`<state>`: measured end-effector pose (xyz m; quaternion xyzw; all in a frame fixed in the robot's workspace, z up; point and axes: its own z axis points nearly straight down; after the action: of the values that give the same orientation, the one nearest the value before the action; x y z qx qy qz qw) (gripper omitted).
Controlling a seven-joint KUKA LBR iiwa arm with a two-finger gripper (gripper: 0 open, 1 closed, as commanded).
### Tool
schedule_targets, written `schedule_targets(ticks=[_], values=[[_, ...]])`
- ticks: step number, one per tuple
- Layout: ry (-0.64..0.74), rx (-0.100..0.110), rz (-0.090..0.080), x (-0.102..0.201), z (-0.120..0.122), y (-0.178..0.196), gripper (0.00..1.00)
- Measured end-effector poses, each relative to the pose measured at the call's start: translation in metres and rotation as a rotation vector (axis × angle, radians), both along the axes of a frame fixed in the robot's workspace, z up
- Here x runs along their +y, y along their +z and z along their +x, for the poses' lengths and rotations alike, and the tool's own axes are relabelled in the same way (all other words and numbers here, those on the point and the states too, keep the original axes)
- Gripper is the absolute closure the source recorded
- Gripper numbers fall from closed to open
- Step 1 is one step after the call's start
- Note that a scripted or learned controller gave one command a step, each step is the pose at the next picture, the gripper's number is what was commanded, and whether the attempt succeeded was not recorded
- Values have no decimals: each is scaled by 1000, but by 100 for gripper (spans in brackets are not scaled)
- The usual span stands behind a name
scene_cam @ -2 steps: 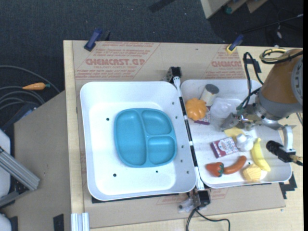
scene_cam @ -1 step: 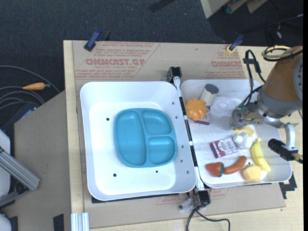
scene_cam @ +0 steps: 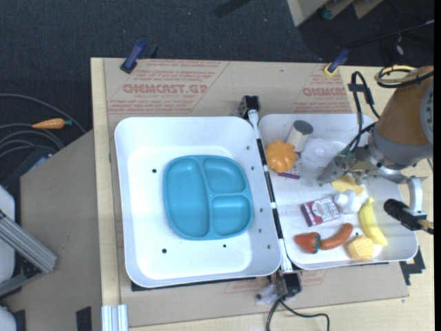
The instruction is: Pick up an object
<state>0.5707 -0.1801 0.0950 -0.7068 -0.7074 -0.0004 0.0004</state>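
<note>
Step in hand: reaching, judged from the arm (scene_cam: 406, 119) bent low over the right bin (scene_cam: 396, 257); nothing lifted yet.
Gripper (scene_cam: 346, 163): down among the clutter near the middle of the right bin, close to that bin's right wall; too dark and tangled to tell how it stands, and nothing seen held in it.
Likely target: the small yellow piece (scene_cam: 342, 183) just below the gripper, or the clear plastic lump (scene_cam: 317, 152) just to its left; cannot tell which.
Right bin, far edge: beige cylinder (scene_cam: 299, 134) upright, orange pumpkin-shaped toy (scene_cam: 281, 155) against the wall shared with the left bin.
Right bin, middle: maroon and white packet (scene_cam: 322, 211) lying flat, a small white piece (scene_cam: 346, 200) touching its right end.
Right bin, near edge: red pepper (scene_cam: 308, 241) and sausage (scene_cam: 337, 236) end to end, banana (scene_cam: 372, 221) beside them, yellow lump (scene_cam: 361, 247) at the banana's lower end.
Left bin (scene_cam: 138, 140): blue divided plate (scene_cam: 207, 196) in its middle, well apart from the arm.
Table (scene_cam: 103, 185): both bins side by side, blue clamp (scene_cam: 134, 57) at the far left corner.
Next move calls for: settling squarely over one item, closing on it alone, then rising straight up clear of the neighbours; crowding near the yellow piece likely to make a clean grasp hard.
</note>
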Motion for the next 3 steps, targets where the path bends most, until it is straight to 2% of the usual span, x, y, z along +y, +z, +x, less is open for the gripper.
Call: schedule_targets(ticks=[1,2,3], values=[[0,-2,0,0,1,10,100],[0,-1,0,0,0,10,0],[1,0,0,42,45,-10,0]])
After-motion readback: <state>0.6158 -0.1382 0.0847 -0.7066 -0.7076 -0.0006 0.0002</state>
